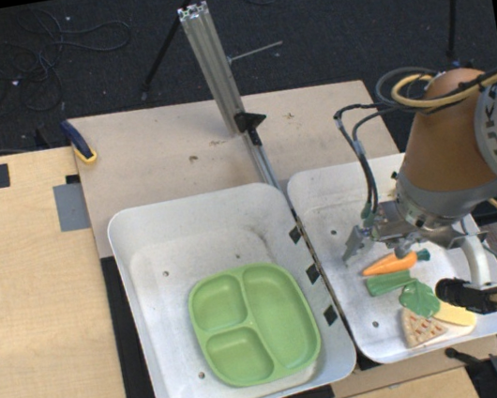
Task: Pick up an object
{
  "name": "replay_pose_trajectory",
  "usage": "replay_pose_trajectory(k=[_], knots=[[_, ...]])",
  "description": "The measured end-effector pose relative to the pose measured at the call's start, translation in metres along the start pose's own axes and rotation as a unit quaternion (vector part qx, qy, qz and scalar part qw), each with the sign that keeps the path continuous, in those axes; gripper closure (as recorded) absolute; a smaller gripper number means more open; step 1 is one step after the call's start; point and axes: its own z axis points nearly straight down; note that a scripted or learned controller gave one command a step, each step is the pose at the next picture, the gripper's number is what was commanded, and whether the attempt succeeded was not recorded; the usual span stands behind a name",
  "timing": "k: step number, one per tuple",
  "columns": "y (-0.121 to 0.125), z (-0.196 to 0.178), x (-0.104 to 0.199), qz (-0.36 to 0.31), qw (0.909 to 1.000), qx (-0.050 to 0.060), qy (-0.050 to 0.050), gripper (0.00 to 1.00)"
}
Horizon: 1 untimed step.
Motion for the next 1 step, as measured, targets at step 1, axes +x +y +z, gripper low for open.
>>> replay_pose_trajectory(k=[1], knots=[[0.0082, 0.0557, -0.0045, 0.0, 1.0, 0.0, 0.0, 0.0]])
